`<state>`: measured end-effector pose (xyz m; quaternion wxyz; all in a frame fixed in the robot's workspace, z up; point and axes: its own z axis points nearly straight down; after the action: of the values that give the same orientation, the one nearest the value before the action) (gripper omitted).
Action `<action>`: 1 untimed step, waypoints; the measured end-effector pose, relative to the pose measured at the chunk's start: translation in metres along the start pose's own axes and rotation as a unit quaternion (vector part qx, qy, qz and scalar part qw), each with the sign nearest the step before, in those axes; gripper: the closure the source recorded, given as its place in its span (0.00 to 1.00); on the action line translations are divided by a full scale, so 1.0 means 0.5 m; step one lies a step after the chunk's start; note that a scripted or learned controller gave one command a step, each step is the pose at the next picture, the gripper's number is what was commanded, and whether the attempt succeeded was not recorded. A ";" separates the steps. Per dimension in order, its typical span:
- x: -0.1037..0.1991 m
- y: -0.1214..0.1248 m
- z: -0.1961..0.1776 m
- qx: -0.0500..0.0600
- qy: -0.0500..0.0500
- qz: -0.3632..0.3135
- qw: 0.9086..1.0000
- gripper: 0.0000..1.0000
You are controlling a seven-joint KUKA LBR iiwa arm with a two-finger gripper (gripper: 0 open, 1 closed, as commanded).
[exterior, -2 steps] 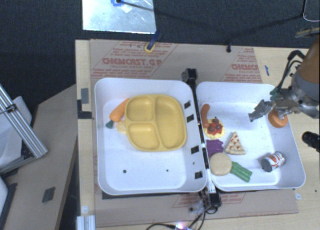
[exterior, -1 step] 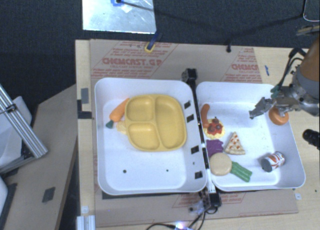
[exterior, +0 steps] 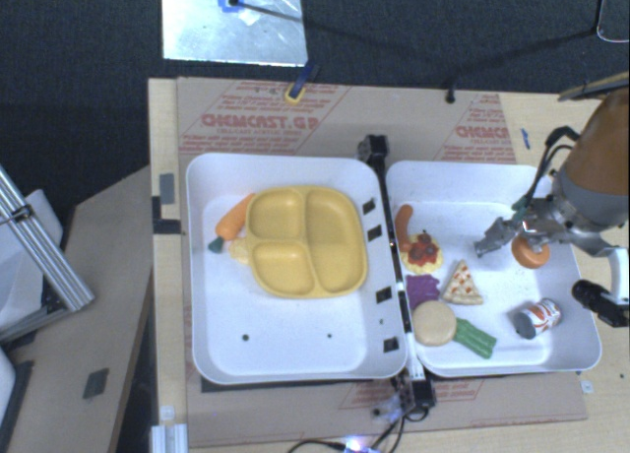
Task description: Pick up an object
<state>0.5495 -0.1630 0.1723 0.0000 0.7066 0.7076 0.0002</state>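
in the left white bin (exterior: 212, 333) you see a yellow plastic divided plate (exterior: 300, 241) with three compartments. an orange toy carrot with a green top (exterior: 230, 220) lies tilted against the plate's left edge, touching it.

in the right white bin (exterior: 581, 343), along the left wall, you see an orange-red toy sausage (exterior: 404, 224) and, just beside it, a round toy with red topping on a yellow base (exterior: 423, 252). below that sit a purple toy piece (exterior: 423, 290), a triangular toy pizza slice (exterior: 463, 285), a round tan toy bun (exterior: 434, 323) and a green toy vegetable (exterior: 475, 339) touching the bun. farther right lies a small red-and-white toy can (exterior: 536, 318) on its side.

the grey gripper (exterior: 495, 240) hangs over the right bin's upper right area. you cannot tell how its fingers are set. a round orange toy (exterior: 531, 252) sits just beside the gripper, partly hidden under the wrist. both bins rest on the tabletop (exterior: 413, 116).
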 end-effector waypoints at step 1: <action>0.012 -0.003 0.086 0.001 0.001 0.000 1.000 0.00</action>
<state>0.5479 -0.1570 0.1291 -0.0012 0.7066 0.7076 -0.0003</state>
